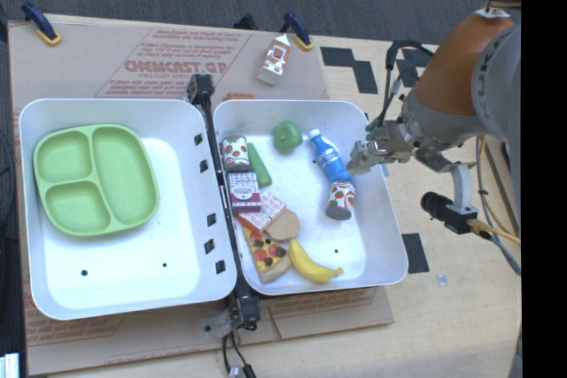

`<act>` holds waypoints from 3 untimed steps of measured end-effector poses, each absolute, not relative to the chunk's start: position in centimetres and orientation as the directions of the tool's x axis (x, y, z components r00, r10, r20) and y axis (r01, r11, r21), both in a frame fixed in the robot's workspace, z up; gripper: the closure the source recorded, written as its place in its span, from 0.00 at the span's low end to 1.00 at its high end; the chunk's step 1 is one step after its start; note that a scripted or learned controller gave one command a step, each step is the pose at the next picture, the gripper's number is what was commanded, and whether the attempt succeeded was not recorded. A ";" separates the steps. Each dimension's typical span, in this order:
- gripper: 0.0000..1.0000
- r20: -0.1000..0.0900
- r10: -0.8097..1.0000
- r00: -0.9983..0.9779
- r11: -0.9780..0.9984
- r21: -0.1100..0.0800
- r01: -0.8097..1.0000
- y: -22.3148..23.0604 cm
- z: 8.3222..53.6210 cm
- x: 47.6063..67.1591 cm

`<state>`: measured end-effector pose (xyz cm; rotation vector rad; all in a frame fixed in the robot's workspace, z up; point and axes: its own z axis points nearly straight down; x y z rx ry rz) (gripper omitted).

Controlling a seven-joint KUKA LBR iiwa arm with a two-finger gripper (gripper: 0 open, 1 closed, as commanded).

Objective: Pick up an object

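Gripper [365, 157] hovers right of the blue bottle [328, 157], poised for a grab from the side; jaw state, can't tell.

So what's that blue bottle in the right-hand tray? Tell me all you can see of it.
The blue bottle looks like a small plastic toy with a white cap and a pale label band. It lies on its side, slanted, cap toward the upper left, on the floor of the right bin. Its lower end meets a small red-and-white labelled container.
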<state>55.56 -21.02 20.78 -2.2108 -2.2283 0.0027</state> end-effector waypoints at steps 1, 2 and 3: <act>1.00 0.000 1.000 -0.005 0.005 -0.001 1.000 -21.1 25.5 47.7; 1.00 0.000 1.000 -0.006 0.006 -0.002 1.000 -20.5 23.1 47.7; 1.00 0.000 1.000 -0.007 0.007 -0.002 1.000 -19.5 22.3 47.7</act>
